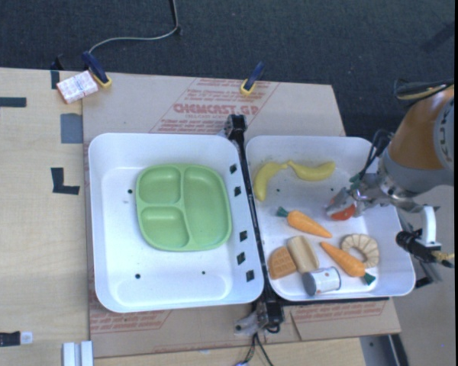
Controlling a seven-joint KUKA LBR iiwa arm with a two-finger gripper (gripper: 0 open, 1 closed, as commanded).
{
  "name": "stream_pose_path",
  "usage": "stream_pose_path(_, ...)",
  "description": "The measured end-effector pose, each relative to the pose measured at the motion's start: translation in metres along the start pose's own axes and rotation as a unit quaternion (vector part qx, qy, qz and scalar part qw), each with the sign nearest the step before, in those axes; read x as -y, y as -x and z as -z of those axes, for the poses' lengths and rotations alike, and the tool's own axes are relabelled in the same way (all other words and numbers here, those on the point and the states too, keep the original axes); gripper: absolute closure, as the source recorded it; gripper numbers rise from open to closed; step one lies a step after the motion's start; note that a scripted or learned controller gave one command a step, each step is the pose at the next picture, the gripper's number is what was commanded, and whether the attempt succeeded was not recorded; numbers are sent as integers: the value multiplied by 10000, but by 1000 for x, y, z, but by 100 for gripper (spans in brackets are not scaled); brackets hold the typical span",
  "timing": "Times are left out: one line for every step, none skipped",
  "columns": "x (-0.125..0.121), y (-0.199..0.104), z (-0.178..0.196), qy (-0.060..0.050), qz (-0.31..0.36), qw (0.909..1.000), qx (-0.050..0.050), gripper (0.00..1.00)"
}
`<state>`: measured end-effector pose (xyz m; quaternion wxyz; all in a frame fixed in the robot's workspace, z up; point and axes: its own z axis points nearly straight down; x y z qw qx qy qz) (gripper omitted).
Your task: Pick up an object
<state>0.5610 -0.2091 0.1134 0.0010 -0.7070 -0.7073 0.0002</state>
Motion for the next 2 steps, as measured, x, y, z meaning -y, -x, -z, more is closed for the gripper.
stream_pose_path(-81,-57,7,1,9,10000,2,100)
stream_pose_path(-73,-131,71,12,10,10000,3,100)
